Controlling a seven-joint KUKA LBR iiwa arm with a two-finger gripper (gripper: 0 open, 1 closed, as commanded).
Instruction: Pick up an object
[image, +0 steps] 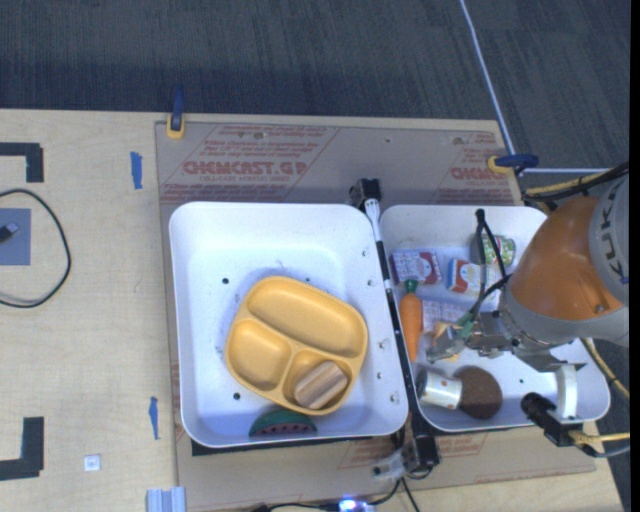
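Yellow tray (296, 342) holds a bread roll (320, 383)

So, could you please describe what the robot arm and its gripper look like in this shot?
The arm is a bulky rounded body, grey with a broad orange band above the wrist. Thin dark cables run along it towards the gripper, a small metallic silver-grey assembly with dark parts. Part of a dark letter marking shows on the grey casing.

Left bin (195, 300) white, holding a yellow divided tray (290, 340); tan bread roll (320, 383) in its near right compartment. Red-and-green watermelon slice (283, 424) at near edge. Right bin (590, 395) white: orange carrot (411, 325), brown-headed brush (478, 392). Arm (565, 265) grey with orange band. Worktop (80, 330) pale wood.
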